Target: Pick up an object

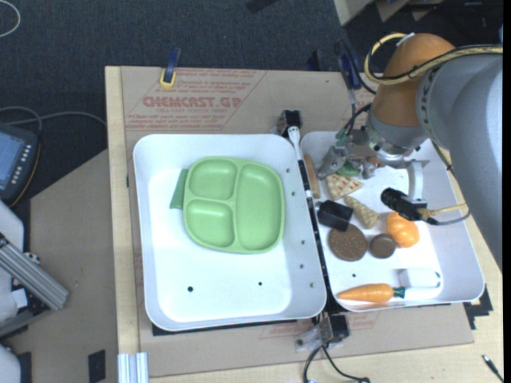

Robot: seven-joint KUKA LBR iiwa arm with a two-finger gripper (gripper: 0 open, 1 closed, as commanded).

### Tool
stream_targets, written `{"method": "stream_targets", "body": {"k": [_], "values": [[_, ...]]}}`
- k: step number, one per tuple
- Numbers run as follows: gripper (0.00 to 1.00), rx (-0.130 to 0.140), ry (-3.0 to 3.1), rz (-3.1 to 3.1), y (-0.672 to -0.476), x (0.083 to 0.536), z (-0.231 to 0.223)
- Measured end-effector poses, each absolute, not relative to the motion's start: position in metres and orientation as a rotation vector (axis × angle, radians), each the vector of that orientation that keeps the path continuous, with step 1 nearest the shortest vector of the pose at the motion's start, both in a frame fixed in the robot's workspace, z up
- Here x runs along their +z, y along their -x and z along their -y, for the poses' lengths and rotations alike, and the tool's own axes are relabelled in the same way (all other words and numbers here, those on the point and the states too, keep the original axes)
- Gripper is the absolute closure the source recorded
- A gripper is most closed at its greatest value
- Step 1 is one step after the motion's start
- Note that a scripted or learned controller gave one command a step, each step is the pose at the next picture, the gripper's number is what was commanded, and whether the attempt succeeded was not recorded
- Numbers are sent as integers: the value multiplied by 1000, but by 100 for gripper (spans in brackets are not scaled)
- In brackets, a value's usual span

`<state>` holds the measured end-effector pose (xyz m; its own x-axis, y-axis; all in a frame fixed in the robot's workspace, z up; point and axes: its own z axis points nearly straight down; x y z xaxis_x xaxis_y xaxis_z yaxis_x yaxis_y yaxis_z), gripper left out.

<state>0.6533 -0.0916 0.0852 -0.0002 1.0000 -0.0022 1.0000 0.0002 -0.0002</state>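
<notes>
Here the tool point(349, 164) hangs low over the far end of the right white bin point(459, 266); how it is set I cannot tell. Directly beneath lies a tan waffle-textured wedge point(343, 185), the likely target. Judged mid-approach; next needs a straight descent.

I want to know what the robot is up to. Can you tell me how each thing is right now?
green plate: lies flat in the left bin, nothing on it
gripper: low over the far end of the right bin
carrot: lies on its side near the front of the right bin
orange fruit: rests in the right bin
brown cookie: lies flat
waffle piece: lies just under the gripper
</notes>
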Motion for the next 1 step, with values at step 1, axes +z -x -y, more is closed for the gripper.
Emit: {"method": "stream_targets", "body": {"k": [1], "values": [[100,-2,-2222,-2221,-653,97,91]]}}
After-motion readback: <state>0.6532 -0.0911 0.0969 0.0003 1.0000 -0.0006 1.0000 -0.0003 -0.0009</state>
